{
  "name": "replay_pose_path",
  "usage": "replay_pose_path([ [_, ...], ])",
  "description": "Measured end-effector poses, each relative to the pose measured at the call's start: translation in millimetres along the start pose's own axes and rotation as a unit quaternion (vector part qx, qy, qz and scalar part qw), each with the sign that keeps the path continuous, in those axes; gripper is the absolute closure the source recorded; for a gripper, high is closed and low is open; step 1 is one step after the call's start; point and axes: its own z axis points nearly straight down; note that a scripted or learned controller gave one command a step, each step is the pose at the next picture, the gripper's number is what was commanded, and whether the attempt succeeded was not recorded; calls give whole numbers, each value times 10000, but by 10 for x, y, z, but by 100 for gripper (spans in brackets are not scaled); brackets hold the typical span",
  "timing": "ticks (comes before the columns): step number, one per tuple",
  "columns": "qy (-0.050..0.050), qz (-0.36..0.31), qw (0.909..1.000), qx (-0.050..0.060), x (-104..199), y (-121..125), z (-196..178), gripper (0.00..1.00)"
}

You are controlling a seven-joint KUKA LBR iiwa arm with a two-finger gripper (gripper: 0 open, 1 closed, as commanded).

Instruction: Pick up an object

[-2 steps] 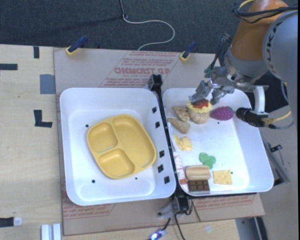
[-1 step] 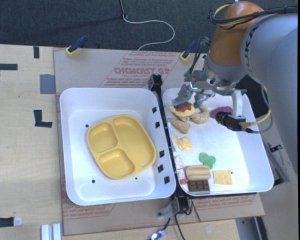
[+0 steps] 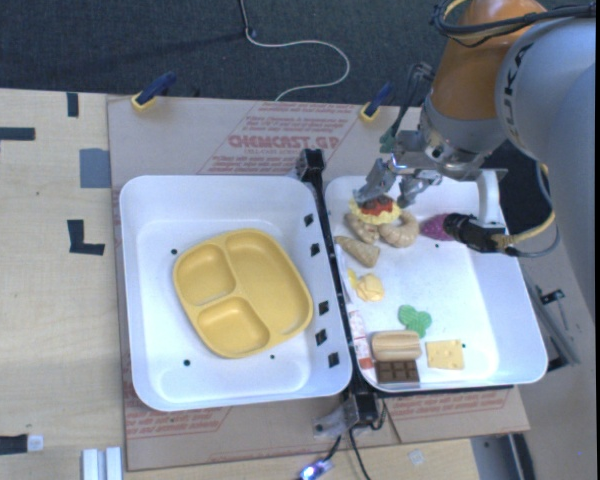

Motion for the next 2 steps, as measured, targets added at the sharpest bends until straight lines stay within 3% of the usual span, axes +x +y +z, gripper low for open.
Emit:
replay_pose_path([
  [2,-9,7,10000,12,-32,-6,203,100],
])
